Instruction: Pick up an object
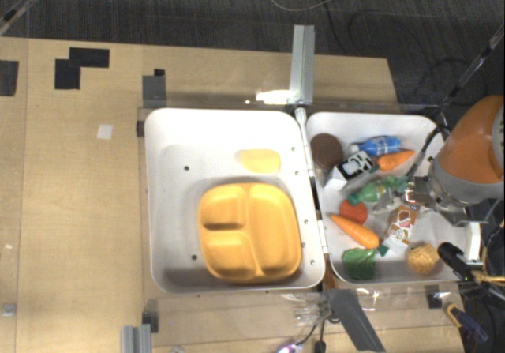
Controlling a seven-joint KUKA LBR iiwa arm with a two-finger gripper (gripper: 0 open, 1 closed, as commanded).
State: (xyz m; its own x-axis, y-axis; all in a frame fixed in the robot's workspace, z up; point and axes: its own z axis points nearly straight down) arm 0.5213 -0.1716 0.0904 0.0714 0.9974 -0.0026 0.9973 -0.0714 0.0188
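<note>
In the right bin point(331, 260), near its middle, you see the candidate objects clustered: a carrot point(353, 230), a second carrot point(395, 159) beside a blue bottle point(375, 144), a brown round item point(323, 151), a red piece point(354, 211), a green vegetable point(360, 264), a printed packet point(402, 225) and a tan ball point(423, 258). The gripper point(418, 195) hangs just above the packet at the bin's right side; whether it is released or clenched, you cannot tell. The left bin point(170, 154) holds a yellow divided tray point(248, 230).
</note>
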